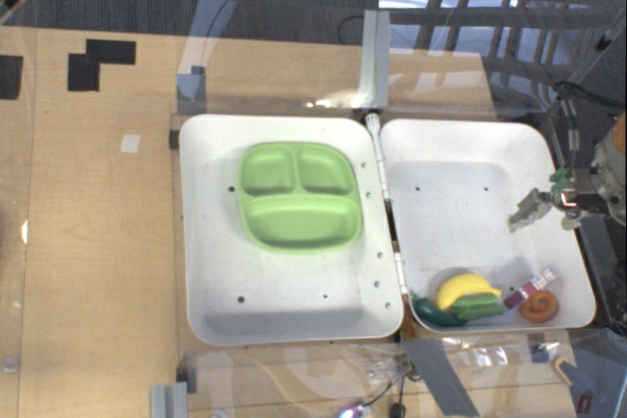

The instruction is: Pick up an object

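Gripper (534,209) sits over the right side of the right bin (460,152), reaching in from the right edge; I see the grey finger assembly pointing left but can't tell how it's set from this angle, and I see nothing in it. Candidate objects are bunched at the near edge of the right bin: a yellow banana-shaped piece (466,288) lying on a dark green one (458,309), touching. Just right of them, a small purple-and-white item (532,287) next to an orange-brown ring-like thing (539,306). All of these lie apart from the gripper, nearer the camera. Left bin (211,230) has a green divided plate (298,194) with three compartments, sitting flat, roughly centred.
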`<control>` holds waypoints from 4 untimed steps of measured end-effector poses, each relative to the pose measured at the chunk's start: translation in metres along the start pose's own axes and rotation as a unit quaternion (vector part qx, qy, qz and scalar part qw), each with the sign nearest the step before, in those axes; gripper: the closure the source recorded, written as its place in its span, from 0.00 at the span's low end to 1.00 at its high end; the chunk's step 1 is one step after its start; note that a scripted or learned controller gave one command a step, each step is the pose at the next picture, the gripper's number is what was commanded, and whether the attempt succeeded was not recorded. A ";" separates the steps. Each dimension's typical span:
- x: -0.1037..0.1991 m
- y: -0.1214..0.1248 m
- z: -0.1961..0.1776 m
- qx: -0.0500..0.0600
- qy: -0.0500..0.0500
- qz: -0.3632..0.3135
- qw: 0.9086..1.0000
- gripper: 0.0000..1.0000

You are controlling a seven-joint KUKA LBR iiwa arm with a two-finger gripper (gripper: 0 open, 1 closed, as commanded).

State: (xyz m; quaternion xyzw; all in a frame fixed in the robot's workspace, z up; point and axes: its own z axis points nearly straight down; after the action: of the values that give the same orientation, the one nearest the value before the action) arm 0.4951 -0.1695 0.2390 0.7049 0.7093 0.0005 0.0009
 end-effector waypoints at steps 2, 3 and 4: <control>0.071 0.027 0.148 -0.006 -0.001 -0.047 0.999 0.00; 0.054 0.013 0.147 -0.006 0.001 0.015 1.000 0.00; 0.081 0.012 0.147 -0.011 -0.003 -0.010 1.000 0.00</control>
State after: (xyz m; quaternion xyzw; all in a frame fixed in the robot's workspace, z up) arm 0.5067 -0.0883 0.0922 0.6980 0.7160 0.0060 0.0108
